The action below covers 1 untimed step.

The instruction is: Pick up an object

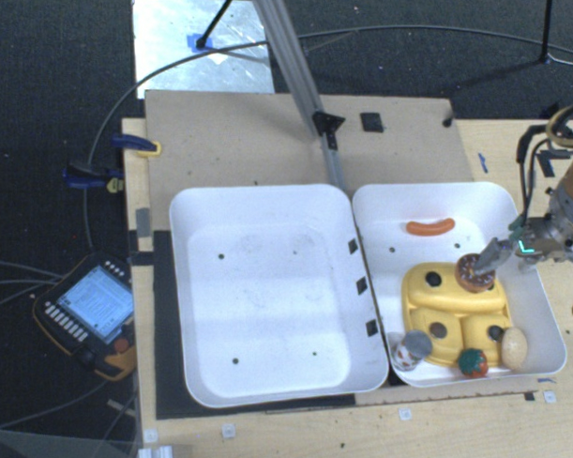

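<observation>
I see the gripper over the right bin, just above a brown donut on the yellow tray; its grip I cannot tell.

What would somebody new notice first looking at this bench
Probably the big yellow tray in the right bin, with a chocolate doughnut on its upper edge and the hand right beside it. An orange sausage lies near the bin's far wall, and a cream egg, a green and red ball and a grey piece sit along the near side.
</observation>
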{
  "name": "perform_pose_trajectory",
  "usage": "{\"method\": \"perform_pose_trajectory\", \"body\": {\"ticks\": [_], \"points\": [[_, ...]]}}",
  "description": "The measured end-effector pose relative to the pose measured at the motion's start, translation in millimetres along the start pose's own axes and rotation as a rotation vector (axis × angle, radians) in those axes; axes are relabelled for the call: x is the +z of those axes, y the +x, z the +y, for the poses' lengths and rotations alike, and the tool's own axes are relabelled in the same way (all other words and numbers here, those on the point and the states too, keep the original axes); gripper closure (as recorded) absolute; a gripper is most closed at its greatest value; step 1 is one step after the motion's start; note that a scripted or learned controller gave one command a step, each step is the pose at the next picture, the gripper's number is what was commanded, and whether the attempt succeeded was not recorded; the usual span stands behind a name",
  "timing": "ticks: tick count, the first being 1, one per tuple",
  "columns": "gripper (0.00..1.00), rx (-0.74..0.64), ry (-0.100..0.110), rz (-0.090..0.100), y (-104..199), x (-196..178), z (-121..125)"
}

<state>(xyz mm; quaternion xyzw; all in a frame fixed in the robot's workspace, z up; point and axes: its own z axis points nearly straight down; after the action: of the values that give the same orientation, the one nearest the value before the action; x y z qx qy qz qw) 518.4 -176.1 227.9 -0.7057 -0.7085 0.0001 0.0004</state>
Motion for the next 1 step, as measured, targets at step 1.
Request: {"method": "perform_pose_trajectory", "body": {"ticks": [1], "points": [[0.00,0.000,-0.002,-0.001,0.0,-0.9,0.6]]}}
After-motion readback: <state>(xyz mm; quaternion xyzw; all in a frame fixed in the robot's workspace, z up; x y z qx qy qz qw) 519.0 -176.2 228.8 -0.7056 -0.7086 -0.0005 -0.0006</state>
